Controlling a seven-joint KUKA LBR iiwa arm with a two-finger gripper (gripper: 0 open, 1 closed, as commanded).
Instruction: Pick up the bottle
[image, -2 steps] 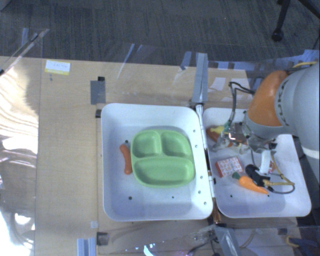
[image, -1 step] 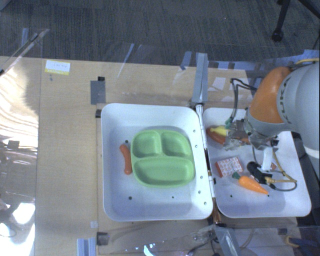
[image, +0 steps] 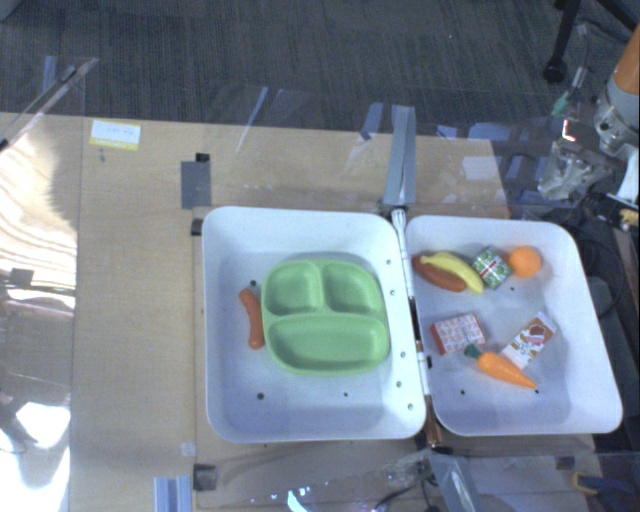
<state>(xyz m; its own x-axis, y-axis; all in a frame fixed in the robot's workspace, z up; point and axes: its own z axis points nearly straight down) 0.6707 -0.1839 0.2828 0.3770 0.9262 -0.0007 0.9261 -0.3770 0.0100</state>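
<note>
The bottle is a small green and white one lying in the right bin near its far wall, between a banana and an orange. My gripper hangs at the upper right, beyond the far right corner of that bin and well apart from the bottle. Nothing shows in its grasp.
A red sausage lies against the banana. A red box, a small carton and a carrot lie nearer the front. The left bin holds a green divided plate and another sausage.
</note>
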